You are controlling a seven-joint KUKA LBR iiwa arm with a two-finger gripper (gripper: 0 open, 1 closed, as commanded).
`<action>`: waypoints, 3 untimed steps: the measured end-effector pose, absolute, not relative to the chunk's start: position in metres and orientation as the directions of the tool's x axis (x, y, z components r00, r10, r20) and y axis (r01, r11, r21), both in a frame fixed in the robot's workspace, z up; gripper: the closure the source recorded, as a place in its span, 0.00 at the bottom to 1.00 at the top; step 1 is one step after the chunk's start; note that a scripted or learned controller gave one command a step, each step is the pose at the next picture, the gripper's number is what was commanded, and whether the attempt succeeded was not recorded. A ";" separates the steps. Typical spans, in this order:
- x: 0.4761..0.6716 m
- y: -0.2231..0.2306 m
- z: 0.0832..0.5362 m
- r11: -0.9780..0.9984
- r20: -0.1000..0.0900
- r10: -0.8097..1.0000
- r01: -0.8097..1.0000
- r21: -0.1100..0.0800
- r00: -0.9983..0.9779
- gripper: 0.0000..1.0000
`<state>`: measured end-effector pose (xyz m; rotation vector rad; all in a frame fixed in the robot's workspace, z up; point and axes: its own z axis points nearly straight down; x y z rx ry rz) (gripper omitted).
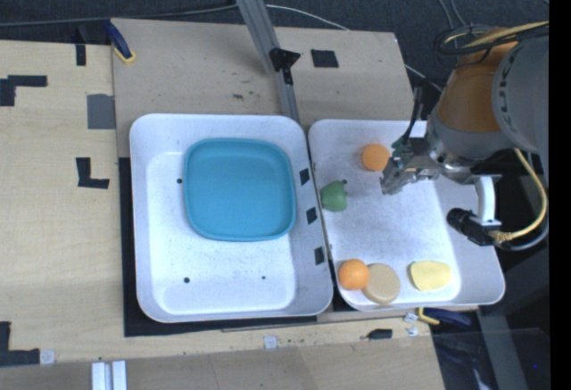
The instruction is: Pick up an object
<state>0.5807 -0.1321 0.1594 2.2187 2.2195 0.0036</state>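
The right bin (464, 219) holds an orange ball (375, 156) near its back, a green round object (335, 196) by its left wall, and along the front an orange ball (353, 274), a tan disc (383, 283) and a yellow piece (431, 275). My gripper (397, 176) hangs over the right bin just right of the back orange ball. Nothing shows between its fingers.
The left bin (161, 281) bears a blue square plate (239, 188). A metal pole (259, 22) slants down to the gap between the bins. Cables (500, 236) loop at the right of the arm, beyond the right bin's edge.
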 end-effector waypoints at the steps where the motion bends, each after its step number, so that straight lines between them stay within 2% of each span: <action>1: 0.574 -0.133 0.205 0.000 -0.001 1.000 1.000 0.003 0.000 1.00; 2: 0.571 -0.135 0.267 0.000 0.000 1.000 1.000 0.004 0.000 1.00; 3: 0.566 -0.089 0.250 0.003 0.001 1.000 1.000 -0.001 -0.003 1.00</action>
